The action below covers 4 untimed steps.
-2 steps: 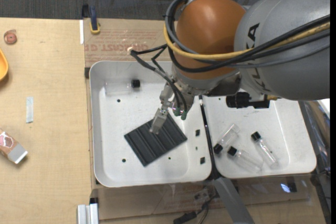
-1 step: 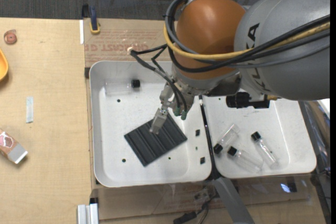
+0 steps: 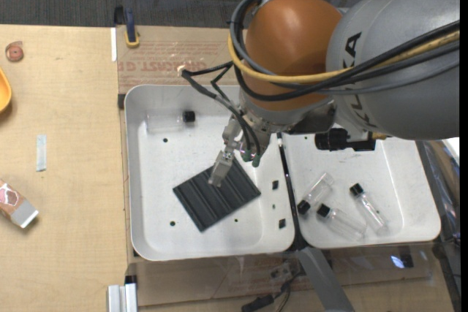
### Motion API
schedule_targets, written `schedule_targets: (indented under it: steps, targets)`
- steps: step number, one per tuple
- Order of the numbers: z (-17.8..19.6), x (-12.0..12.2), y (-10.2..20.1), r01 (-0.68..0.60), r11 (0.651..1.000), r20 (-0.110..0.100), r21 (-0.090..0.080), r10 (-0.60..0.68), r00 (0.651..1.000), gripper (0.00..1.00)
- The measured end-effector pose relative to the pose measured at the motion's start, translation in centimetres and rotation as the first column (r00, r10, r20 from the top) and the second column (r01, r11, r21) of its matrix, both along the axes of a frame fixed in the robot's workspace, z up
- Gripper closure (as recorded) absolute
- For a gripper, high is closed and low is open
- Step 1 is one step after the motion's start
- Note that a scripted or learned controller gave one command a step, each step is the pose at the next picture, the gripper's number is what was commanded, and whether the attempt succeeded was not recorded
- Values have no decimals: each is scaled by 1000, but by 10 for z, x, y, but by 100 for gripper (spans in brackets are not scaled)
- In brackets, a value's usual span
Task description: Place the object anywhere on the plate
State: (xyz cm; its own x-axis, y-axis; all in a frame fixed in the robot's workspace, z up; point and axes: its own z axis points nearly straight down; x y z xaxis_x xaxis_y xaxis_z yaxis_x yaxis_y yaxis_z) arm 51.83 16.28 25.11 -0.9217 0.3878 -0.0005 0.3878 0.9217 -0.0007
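The grey arm (image 3: 395, 62) bears black block lettering on its housing, up and to the right of the gripper (image 3: 223, 168); the letters "KA" are legible, the rest cut off by the orange band. The cardboard sheet (image 3: 175, 58) above the gripper carries faint red print, inverted and unreadable.

The grey arm (image 3: 395, 62) reaches in from the right, orange band (image 3: 292, 47) uppermost, its gripper (image 3: 223, 170) angled down-left over the left bin (image 3: 146, 157).
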Motion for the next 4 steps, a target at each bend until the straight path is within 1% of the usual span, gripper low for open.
schedule_targets:
  steps: [1, 2, 3, 4]
  targets:
    - [12, 54, 24, -686, 727, 4, 0, 686, 727, 0]
    - [22, 127, 65, -803, 597, 5, -1, 803, 597, 0]
    - [32, 128, 63, -799, 602, 10, -2, 799, 602, 100]
    - [2, 128, 64, -834, 551, 2, 1, 834, 551, 100]
